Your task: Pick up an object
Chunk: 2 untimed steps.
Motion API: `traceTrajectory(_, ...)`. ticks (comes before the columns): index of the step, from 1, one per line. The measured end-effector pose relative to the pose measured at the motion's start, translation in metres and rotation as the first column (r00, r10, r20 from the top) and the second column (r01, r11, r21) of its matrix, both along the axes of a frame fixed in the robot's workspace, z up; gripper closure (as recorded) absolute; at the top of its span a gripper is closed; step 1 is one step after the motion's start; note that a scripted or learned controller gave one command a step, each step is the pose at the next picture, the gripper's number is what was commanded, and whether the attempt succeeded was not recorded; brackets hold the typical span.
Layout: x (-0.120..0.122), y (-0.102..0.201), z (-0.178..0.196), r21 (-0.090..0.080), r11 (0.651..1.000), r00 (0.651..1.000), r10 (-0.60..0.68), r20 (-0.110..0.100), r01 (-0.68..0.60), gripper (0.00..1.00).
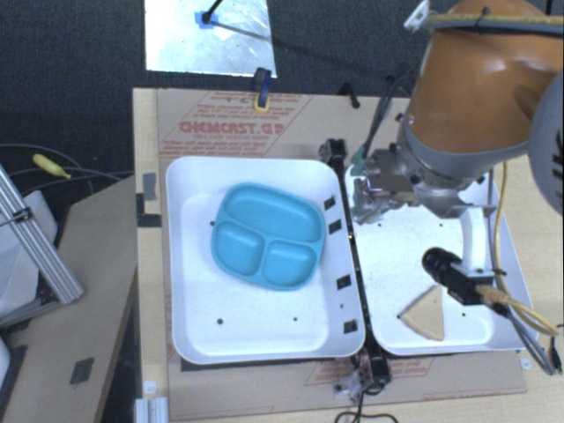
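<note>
Your pincer (363, 199) hangs over the far left corner of the right shallow white bin (401, 245), close to the divider. The bulky wrist hides it from above, so I cannot tell whether it is released or clenched, and nothing shows in its grasp.

The likeliest target is the tan flat wedge-shaped piece (426, 314), which lies alone on the near floor of that same bin, well apart from the pincer. The blue three-compartment plastic plate (264, 236) sits in the left shallow white bin (189, 236), and its breadth makes it harder to take.

To do this well, bring the pincer toward the counter's near edge until it stands over the wedge, then descend straight. The wedge lies flat. Its sharpest corner points toward the divider and its broad edge faces the view's right. It is nearly as wide as it is long, so its long axis is weak, running roughly from corner to broad edge. Close across the narrower part behind that corner.
</note>
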<state>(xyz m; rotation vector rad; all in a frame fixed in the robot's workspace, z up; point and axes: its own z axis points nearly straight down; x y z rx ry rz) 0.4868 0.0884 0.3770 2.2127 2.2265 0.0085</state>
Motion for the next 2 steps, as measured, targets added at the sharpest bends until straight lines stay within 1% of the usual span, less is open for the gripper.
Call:
traceTrajectory(1,0.000,-0.001,-0.002,-0.001,1.000,1.000,-0.002,-0.003,0.002,0.00)
traceTrajectory(2,0.001,-0.001,0.009,-0.001,1.000,1.000,0.002,0.001,-0.002,1.00)
